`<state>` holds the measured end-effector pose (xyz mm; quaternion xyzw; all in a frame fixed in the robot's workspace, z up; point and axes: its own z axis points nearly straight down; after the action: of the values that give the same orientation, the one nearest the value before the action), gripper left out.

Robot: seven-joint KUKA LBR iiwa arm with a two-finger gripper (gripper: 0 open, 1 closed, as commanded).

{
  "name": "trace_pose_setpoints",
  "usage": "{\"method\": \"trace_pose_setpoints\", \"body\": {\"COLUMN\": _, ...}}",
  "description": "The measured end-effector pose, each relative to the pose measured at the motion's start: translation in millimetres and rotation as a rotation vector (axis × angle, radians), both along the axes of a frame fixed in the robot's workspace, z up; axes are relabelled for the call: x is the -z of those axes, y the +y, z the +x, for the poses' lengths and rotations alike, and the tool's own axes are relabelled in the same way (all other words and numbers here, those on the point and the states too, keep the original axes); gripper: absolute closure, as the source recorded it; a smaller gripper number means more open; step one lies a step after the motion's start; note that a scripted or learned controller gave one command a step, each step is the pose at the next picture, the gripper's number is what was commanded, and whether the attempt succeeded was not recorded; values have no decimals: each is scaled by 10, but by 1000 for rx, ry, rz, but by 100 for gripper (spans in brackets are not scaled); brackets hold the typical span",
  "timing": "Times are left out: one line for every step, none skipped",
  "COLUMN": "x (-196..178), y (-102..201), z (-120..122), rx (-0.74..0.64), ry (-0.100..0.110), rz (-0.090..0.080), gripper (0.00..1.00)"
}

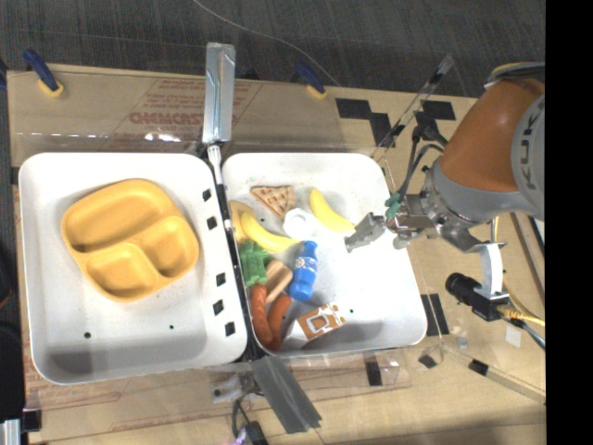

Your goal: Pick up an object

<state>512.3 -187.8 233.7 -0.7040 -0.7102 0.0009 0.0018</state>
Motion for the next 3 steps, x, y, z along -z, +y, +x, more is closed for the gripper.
{"method": "trace_pose_setpoints", "body": {"x": 873, "y": 485, "z": 159, "rx": 443, "ry": 6, "rz": 0, "gripper": 0}}
{"method": "trace_pose_setpoints", "body": {"x": 1422, "y": 440, "z": 616, "rx": 404, "ry": -3, "rz": -1, "gripper": 0}}
{"method": "trace_pose_setpoints", "body": {"x": 1335, "y": 451, "z": 610, "rx": 399, "ry": 2, "rz": 0, "gripper": 100}}
